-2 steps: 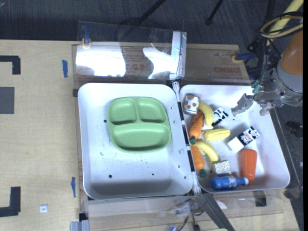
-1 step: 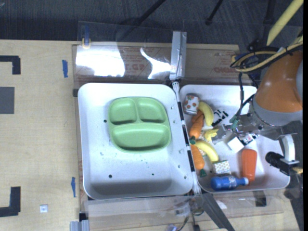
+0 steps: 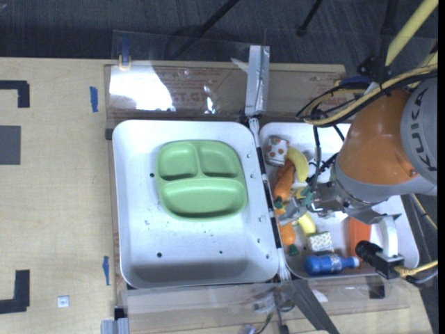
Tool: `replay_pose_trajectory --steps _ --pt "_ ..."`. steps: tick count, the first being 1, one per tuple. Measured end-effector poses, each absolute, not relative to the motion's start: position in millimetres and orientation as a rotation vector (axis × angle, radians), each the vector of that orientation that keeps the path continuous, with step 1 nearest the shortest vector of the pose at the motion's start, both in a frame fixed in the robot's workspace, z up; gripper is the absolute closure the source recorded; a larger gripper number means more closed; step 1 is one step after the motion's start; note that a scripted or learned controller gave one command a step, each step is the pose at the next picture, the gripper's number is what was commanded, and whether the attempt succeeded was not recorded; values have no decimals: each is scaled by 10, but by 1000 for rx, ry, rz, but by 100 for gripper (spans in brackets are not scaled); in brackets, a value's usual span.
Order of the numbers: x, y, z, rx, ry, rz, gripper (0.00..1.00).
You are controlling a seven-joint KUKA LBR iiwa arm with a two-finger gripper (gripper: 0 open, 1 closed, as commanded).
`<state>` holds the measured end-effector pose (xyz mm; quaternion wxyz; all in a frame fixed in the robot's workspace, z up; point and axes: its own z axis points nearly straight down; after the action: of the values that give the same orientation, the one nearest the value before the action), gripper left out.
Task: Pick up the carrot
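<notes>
The carrot (image 3: 284, 179) is orange with a green stub at its lower end. It lies lengthwise along the left wall of the right bin (image 3: 410, 252), next to a yellow banana (image 3: 300, 164). My gripper (image 3: 304, 202) hangs low over the bin's contents, just right of and below the carrot's green end. The metal parts of the gripper overlap several small items, and the orange wrist band (image 3: 375, 148) sits above it to the right. Nothing is visibly held.
The left bin (image 3: 139, 249) holds a green divided plate (image 3: 201, 178). In the right bin lie a spotted white cup (image 3: 277, 148), a yellow piece (image 3: 306, 223), a small orange piece (image 3: 287, 236), a speckled white cube (image 3: 320, 241), a blue bottle (image 3: 328, 263) and a red-orange item (image 3: 357, 231).
</notes>
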<state>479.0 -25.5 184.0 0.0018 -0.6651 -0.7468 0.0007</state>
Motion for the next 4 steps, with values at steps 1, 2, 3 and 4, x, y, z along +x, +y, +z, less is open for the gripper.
replay_pose_trajectory --steps 1,2,3,4 --pt "4790 163 1840 -2009 -2411 2 0" --pt "4791 158 1839 -2010 -2410 2 0" --pt "4791 158 1839 -2010 -2410 2 0" --pt "4963 4 2137 -1934 -2479 -2 0"
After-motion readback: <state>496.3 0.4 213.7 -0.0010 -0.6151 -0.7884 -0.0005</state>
